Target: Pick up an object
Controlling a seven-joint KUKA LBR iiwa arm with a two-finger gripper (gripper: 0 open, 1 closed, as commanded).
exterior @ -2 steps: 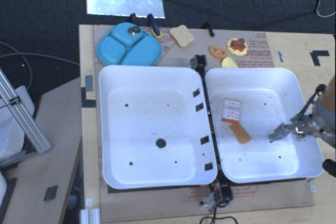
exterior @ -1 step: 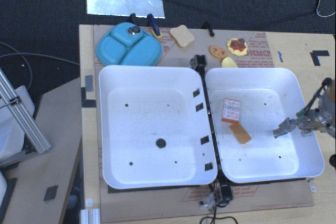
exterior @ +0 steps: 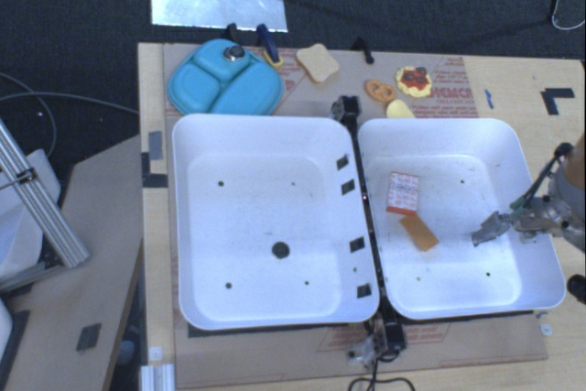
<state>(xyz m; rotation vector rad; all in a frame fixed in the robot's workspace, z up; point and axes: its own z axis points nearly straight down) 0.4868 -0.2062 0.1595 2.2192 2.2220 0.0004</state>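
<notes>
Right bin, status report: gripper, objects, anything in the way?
Gripper low over right bin, holding nothing. Red-and-white packet and orange block lie to its left. Nothing between.

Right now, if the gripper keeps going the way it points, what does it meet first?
Probably the orange block in the right bin: the gripper points left toward it across bare floor. Height is unclear, so it might pass above.

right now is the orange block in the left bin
No, the orange block lies in the right bin, just below a small red and white packet.
</notes>
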